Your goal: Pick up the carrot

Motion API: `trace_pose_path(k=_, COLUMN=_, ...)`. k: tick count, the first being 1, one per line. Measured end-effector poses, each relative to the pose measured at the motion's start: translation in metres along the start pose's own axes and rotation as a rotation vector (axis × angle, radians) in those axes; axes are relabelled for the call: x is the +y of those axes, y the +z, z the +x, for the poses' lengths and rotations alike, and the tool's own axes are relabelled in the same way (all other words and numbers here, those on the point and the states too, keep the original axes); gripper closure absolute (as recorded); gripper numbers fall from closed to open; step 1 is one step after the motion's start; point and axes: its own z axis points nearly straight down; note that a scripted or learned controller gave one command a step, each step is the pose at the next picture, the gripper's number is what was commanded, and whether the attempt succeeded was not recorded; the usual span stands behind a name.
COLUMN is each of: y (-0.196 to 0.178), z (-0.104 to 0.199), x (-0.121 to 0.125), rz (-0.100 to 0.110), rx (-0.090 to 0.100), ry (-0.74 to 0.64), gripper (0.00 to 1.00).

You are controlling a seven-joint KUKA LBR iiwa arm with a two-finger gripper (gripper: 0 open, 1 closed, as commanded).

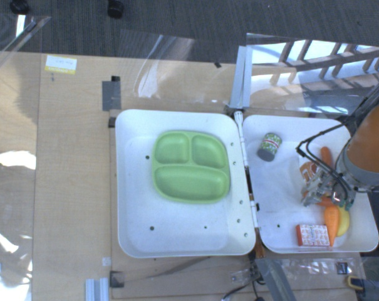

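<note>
Wooden bench (64, 187) fills most of the frame, with dark carpet across the top edge and a yellow label (61, 64) stuck near its upper left. Left bin (176, 237), centre of frame: shallow, white, square with rounded corners; it holds a green divided plate (190, 167) with three compartments, two small ones toward the top and one long one below. Right bin (280, 193), right of centre, butts against the left bin along a hinged seam. Arm (368, 149) enters at the right edge, orange band showing above a grey wrist, black cables looping to its left. Gripper (314, 192) sits low over the right half of the right bin, metal fingers pointing lower left; finger state cannot be read here, since clutter and cables mask the tips. Carrot (331, 223): orange, tapered, lying in the lower right part of the right bin with its point toward the bottom of the frame, just below and slightly right of the gripper, close to it; contact not resolvable. A yellow item (344, 223) lies against the carrot's right side. Small red-and-white box (312, 234) sits just left of the carrot's tip. A second orange piece (326, 155) lies above the gripper. Small green-labelled can (269, 147) lies on its side in the bin's upper left, well apart from the gripper.
</note>
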Motion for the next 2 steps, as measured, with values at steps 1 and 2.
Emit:
trace_pose_path(k=1, y=-0.139, z=0.029, x=0.11, rz=-0.002, rx=0.005, ry=0.193, gripper=1.0)
trace_pose_path(k=2, y=-0.233, z=-0.035, x=0.108, rz=-0.001, rx=0.004, ry=0.231, gripper=1.0)
